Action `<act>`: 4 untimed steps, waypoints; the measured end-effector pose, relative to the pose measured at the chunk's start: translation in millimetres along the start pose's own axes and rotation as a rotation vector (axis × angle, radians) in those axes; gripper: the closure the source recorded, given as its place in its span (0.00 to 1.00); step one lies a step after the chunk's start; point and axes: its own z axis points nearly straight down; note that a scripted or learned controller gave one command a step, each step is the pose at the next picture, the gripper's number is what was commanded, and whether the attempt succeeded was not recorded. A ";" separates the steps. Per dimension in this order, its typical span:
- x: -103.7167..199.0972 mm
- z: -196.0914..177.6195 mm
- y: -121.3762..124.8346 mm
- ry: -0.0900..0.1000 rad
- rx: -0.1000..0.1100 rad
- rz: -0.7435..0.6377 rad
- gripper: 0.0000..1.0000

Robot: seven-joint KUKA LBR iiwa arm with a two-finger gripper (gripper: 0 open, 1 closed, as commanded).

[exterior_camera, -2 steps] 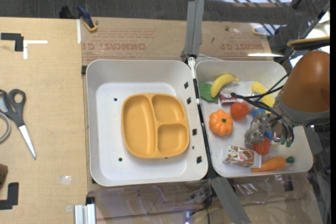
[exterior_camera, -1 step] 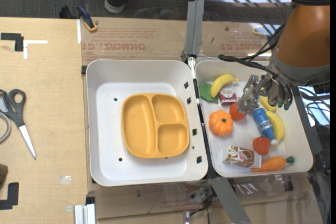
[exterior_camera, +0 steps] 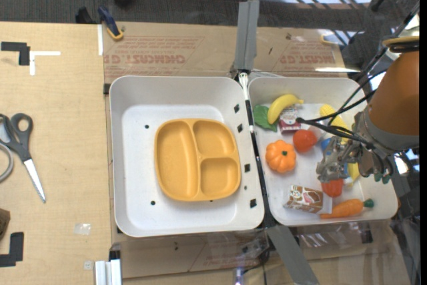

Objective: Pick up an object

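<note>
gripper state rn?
Gripper: cannot be told; it is low in the right bin, among the toy food.

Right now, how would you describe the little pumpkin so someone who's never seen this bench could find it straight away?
Look at the right-hand white bin, the one crowded with toy food, not the bin holding the yellow divided plate. Near that bin's left wall, about midway down, sits the pumpkin, below the banana and left of the red tomato. It is the only orange, round, ribbed piece with a short green stem.
</note>
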 end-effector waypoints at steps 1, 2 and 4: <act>-7.5 74.7 34.3 0.001 -0.001 0.185 1.00; -44.9 -32.3 -84.8 -0.001 0.000 0.147 1.00; -43.5 73.9 -73.2 -0.002 0.000 0.177 0.00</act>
